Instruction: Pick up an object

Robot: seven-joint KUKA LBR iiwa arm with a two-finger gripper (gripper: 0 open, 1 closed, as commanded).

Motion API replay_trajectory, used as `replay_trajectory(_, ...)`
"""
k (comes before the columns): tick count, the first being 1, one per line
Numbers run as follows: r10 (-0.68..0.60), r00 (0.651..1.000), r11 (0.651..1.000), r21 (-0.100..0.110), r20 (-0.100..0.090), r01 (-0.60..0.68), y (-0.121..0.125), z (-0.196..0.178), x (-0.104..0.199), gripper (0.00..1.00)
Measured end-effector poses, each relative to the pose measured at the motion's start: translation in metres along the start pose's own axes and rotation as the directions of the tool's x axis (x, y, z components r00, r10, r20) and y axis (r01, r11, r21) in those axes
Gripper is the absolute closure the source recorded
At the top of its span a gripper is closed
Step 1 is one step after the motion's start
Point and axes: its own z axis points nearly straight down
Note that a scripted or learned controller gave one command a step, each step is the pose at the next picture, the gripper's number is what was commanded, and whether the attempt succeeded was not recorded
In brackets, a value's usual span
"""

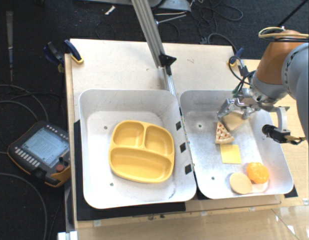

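Observation:
My gripper hangs low over the back of the right bin, at the end of the grey arm with its orange band. A tan wedge-shaped piece lies right under it, touching or nearly touching the gripper. Just in front of that lies a toy pizza slice, then a flat yellow cheese square. An orange ball-like fruit and a round tan disc sit at the bin's front right.
The left bin holds a yellow divided plate. A slanted metal pole comes down to the divider between the bins. A black part of the arm juts over the right bin's right wall.

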Motion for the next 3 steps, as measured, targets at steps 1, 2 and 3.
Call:
replay_trajectory(1,-0.004,1.0,1.0,-0.013,0.006,0.004,0.005,0.003,-0.001,0.0)
replay_trajectory(2,-0.005,1.0,1.0,-0.018,0.008,0.005,0.006,-0.009,0.0,1.0)
replay_trajectory(3,-0.002,1.0,1.0,-0.005,0.0,0.002,0.011,-0.053,0.0,1.0)
